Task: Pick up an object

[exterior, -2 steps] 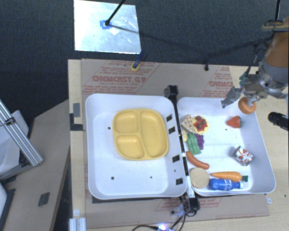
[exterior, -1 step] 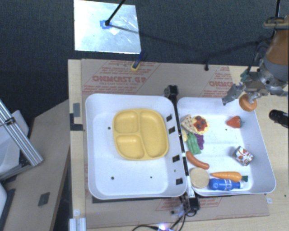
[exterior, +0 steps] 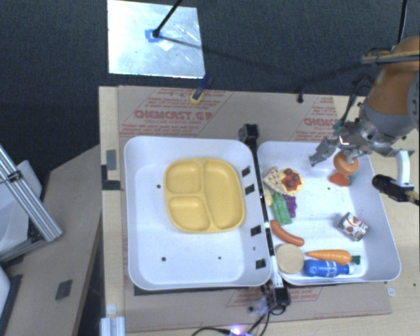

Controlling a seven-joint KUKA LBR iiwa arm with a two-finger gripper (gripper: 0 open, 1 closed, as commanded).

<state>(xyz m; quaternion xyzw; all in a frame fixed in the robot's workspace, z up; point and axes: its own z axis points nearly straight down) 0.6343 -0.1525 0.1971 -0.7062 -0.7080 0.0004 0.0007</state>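
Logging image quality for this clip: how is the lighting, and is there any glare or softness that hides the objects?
Camera view: even, diffuse light with only faint shadows; the white bins are bright but not blown out; the foil-like sheet at the top shows patchy glare; the whole frame is slightly soft, so the small can label is unreadable; the pincer looks blurred, its fingers unclear.

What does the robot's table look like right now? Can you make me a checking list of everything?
Surface: two white bins side by side on a cardboard-covered bench.
Job's things: toy carrot, blue bottle, sausage, small can, orange toy, all in the right bin.
Clutter: yellow divided plate in the left bin.
Grippers: gripper above the orange toy; grasp unclear.
Cables: black cable at top.
Surroundings: shiny sheet, dark floor.
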